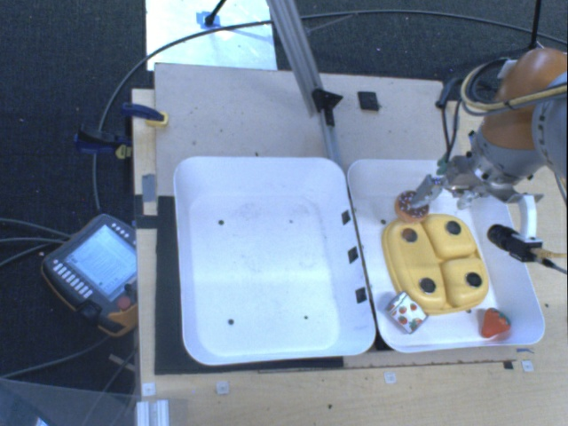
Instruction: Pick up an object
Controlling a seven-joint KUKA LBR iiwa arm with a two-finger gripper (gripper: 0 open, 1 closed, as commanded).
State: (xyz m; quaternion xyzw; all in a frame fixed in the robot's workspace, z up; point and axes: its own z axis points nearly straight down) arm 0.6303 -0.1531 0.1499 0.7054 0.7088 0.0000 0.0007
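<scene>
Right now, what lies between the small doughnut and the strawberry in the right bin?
In the camera view, the yellow four-part tray lies between the doughnut and the strawberry.

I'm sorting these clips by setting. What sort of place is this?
Probably a robotics lab or test cell. A robot arm reaches over two white bins on a plywood bench, a teach pendant lies on dark carpet beside it, and clamps grip the bench edge.

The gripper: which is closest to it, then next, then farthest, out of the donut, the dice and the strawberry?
From the gripper in the camera view:
1. Donut, right beside it, at the right bin's far side.
2. Dice, near the bin's front, left of the yellow tray.
3. Strawberry, front right corner.
</scene>
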